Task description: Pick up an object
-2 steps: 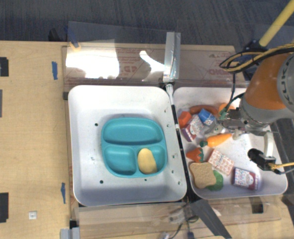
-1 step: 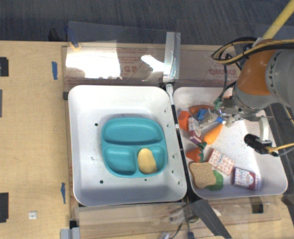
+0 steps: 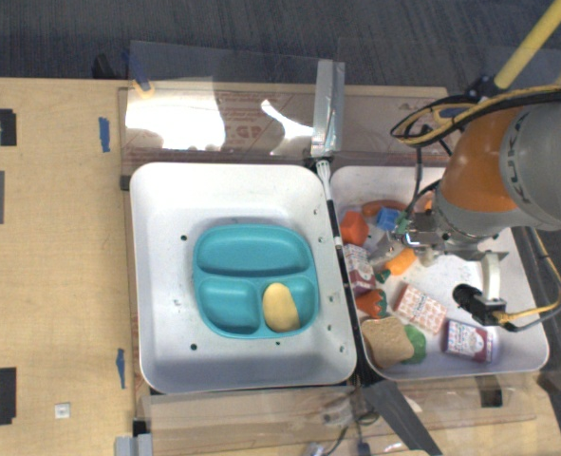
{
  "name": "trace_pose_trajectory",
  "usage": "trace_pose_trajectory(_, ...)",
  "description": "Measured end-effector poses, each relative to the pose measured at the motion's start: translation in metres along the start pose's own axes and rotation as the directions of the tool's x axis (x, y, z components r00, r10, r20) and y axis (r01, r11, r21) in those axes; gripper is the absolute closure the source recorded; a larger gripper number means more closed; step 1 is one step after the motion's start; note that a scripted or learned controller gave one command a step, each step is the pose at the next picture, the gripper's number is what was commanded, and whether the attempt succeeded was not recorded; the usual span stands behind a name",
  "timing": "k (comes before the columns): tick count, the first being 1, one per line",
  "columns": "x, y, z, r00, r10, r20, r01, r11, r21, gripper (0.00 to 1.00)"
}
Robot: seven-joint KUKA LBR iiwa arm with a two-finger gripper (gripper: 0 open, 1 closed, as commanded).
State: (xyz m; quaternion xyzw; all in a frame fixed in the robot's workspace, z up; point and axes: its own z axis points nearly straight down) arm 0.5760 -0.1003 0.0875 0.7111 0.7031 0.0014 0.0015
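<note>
Clutter is what I am working over: the right bin (image 3: 532,345) holds a loose heap of small things, which is why I have reached into it and not into the left bin (image 3: 157,283) beside it. That left bin carries a teal divided tray (image 3: 237,274), and a yellow potato-like piece (image 3: 280,307) sits in the tray's near right compartment, set apart and tidy, so I judge it is not what I am after here.

Taking the right bin's left wall as my landmark: an orange piece (image 3: 354,226) and a blue piece (image 3: 386,218) lie close to that wall at its far end; a red-and-white packet (image 3: 419,308) lies further from it, toward the middle; a slice of bread (image 3: 386,338) touches a green piece (image 3: 415,340) near the wall at the bin's near end; a purple-red carton (image 3: 470,338) lies well away from the wall, near the front rim.

My pincer (image 3: 405,238) hangs low over the pile near the far part of that wall, just beside the blue and orange pieces. My wrist hides it, so I cannot tell its opening or whether it holds anything. Any of these pieces would serve as the object.
</note>
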Motion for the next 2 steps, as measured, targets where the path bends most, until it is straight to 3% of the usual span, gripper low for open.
trace_pose_trajectory(1, -0.002, 0.001, -0.011, 1.000, 0.003, 0.002, -0.003, 1.000, -0.006, 1.00)
trace_pose_trajectory(2, 0.050, 0.065, -0.101, 1.000, -0.023, -0.001, 0.023, 1.000, -0.005, 1.00)
